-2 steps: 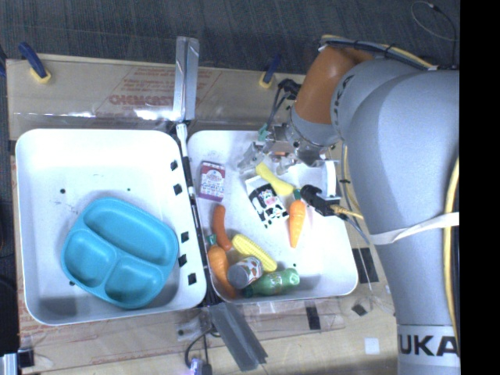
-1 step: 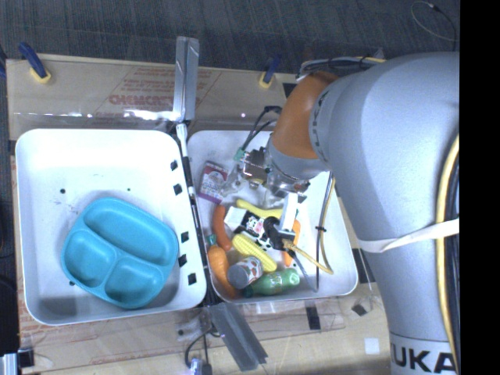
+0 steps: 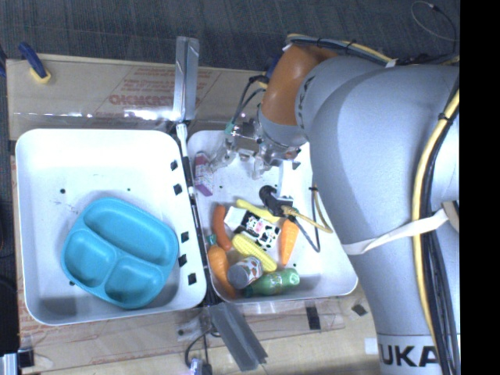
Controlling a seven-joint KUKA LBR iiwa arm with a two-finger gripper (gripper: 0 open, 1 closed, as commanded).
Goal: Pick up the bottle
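The green bottle [image 3: 275, 281] lies on its side at the near edge of the right bin [image 3: 337, 276], beside a can [image 3: 245, 272] and carrots [image 3: 287, 241]. The pincer [image 3: 251, 156] hangs over the bin's far end, well apart from the bottle; whether it is released or clenched I cannot tell.

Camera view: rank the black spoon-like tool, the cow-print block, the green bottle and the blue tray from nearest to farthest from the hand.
From the hand, at the right bin's top:
1. Black spoon-like tool, just below it.
2. Cow-print block, mid-bin.
3. Green bottle, at the bin's bottom edge.
4. Blue tray, across in the left bin.
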